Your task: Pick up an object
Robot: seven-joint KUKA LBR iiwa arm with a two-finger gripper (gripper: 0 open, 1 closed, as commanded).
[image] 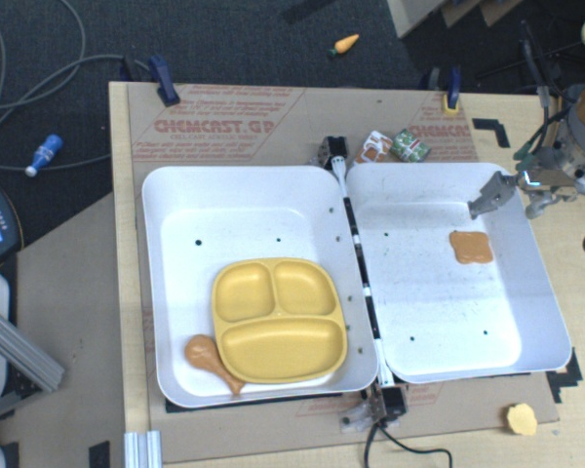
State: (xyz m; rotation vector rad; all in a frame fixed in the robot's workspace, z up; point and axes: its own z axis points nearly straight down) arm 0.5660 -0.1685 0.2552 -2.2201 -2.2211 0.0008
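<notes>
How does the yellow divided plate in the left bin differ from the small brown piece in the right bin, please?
The yellow divided plate is far larger than the small brown piece. The plate has three compartments; the piece is a flat, plain slab. The plate touches an orange drumstick-shaped toy; the piece lies alone. Both rest on white bin floors.

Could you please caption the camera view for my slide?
Gripper poised over right bin near brown piece; yellow tray in left bin.
</notes>
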